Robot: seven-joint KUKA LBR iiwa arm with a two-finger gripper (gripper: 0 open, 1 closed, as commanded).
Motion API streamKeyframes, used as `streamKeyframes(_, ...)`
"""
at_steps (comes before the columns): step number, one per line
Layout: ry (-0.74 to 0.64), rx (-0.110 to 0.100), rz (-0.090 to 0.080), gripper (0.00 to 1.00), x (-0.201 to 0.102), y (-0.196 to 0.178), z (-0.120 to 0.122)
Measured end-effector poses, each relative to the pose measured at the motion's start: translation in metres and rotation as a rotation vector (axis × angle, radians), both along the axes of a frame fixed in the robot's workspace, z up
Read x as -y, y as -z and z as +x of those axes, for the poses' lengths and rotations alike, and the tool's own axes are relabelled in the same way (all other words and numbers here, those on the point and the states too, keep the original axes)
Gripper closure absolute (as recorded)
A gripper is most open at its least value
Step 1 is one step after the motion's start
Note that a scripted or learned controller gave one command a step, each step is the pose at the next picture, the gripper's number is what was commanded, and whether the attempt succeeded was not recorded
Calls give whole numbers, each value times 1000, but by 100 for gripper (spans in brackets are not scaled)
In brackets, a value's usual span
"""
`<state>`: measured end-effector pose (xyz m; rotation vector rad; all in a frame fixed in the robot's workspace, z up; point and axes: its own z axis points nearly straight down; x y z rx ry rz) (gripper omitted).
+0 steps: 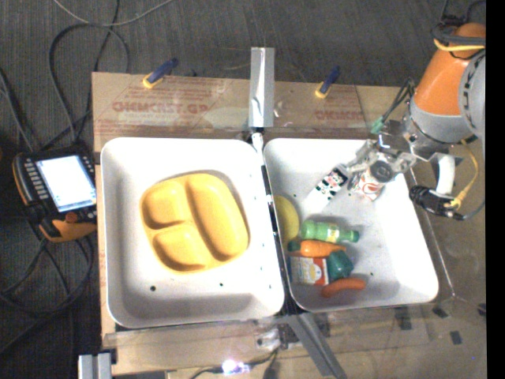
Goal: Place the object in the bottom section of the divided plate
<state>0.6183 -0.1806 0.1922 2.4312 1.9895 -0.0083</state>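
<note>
Your view, left to right:
- Handheld screen unit (59,184), lit, on the floor beside the tabletop (197,105)
- Left bin (118,290): yellow divided plate (195,221), three sections, nothing in any of them
- Right bin (410,259), lower-left part: yellow rounded item (287,216) against the divider wall; green bottle (329,232) on its side; carrot (316,249) just below it; small carton (308,272) touching a dark green item (341,265); red-orange piece (343,287) nearest the front wall
- Right bin, upper part: tool (377,172) low over the floor, a small black-and-white patterned item (333,181) just to its left; you cannot tell whether the tool is spread or closed
- Grey arm with orange band (446,81), far right
</note>
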Motion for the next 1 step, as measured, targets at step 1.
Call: streamKeyframes(1,-128,1,3,100,-77,35,50)
